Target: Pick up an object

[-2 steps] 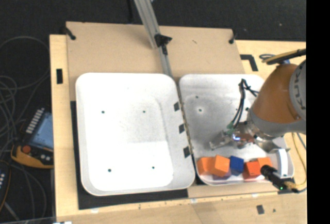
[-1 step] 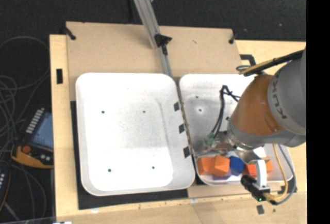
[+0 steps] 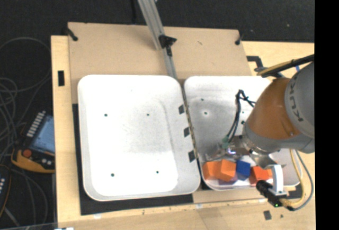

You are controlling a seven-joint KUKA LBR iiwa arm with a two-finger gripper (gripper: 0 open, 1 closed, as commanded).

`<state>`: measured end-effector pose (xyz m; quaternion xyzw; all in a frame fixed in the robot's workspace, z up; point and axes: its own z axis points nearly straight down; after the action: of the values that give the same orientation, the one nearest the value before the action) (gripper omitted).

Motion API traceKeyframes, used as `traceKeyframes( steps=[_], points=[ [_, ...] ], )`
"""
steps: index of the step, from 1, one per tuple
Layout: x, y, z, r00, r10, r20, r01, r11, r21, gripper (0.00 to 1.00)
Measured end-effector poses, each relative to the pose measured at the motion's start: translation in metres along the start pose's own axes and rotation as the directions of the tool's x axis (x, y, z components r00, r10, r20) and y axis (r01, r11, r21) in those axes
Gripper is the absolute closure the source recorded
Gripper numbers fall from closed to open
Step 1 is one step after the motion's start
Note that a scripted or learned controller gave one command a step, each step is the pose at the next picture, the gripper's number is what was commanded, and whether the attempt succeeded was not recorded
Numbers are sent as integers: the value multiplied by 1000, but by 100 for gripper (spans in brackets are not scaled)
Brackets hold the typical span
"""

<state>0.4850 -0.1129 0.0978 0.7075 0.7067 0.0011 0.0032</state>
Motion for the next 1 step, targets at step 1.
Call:
traceKeyframes(
  steps=[1],
  points=[
    [34,2,-133,1000,-7,-2,7,1000,-4,0]
  ],
)
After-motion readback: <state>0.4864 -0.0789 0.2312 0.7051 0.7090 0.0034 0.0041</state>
